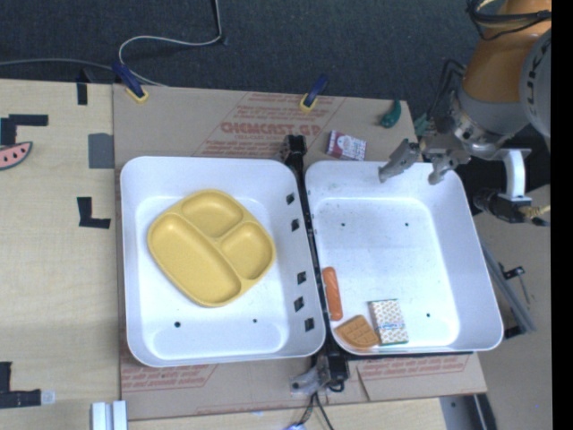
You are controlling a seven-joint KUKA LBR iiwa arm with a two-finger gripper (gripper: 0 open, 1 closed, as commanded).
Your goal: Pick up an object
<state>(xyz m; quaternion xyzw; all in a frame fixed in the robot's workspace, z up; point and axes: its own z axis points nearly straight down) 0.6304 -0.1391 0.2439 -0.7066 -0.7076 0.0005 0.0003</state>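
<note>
**Three objects wait in my right bin**

Objects number three: one hot dog (pixel 332 294), one toast slice (pixel 358 332), one small box (pixel 389 321), all near the right bin's (pixel 448 240) front edge. The left bin (pixel 161 330) holds one yellow divided plate (pixel 210 246). My gripper (pixel 414 167) hangs spread wide, holding nothing, above the right bin's far rim.

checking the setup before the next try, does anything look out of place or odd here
One thing stands out: a small red and white packet lies on the cardboard behind the right bin, outside both bins. Inside that bin, the hot dog, toast and small box crowd the near edge. The yellow divided plate sits askew in the left bin.
</note>
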